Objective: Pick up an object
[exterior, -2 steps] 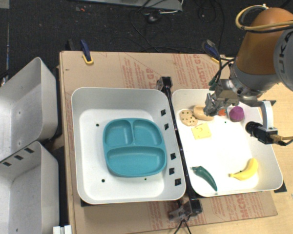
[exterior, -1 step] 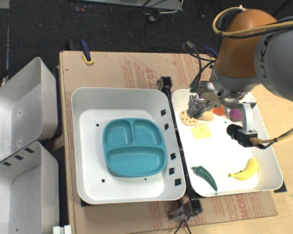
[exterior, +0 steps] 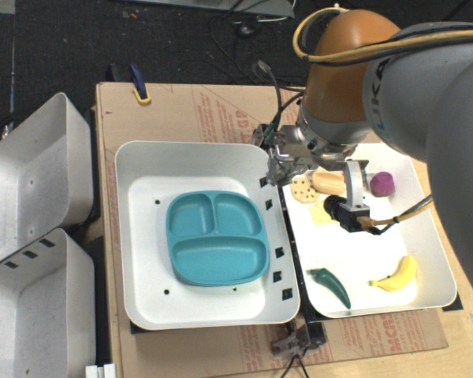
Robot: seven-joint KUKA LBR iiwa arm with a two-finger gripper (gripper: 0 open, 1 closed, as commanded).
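My gripper (exterior: 290,162) hangs under the orange wrist band, over the far left corner of the right bin (exterior: 437,286). Just below it lie a round tan cracker with holes (exterior: 302,188) and a tan roll-shaped piece (exterior: 328,182). A purple ball (exterior: 382,183) rests further right. A pale yellow flat piece (exterior: 322,214) lies nearer the front, partly hidden by the wrist hardware. A green pepper (exterior: 331,285) and a yellow banana (exterior: 396,276) lie near the bin's front edge. Nothing is visibly held.
The left bin (exterior: 134,211) holds a teal divided plate (exterior: 217,238). The wall between the two bins runs right beside the gripper. The big grey arm covers the right bin's far right corner. Brown cardboard (exterior: 189,109) lies under both bins.
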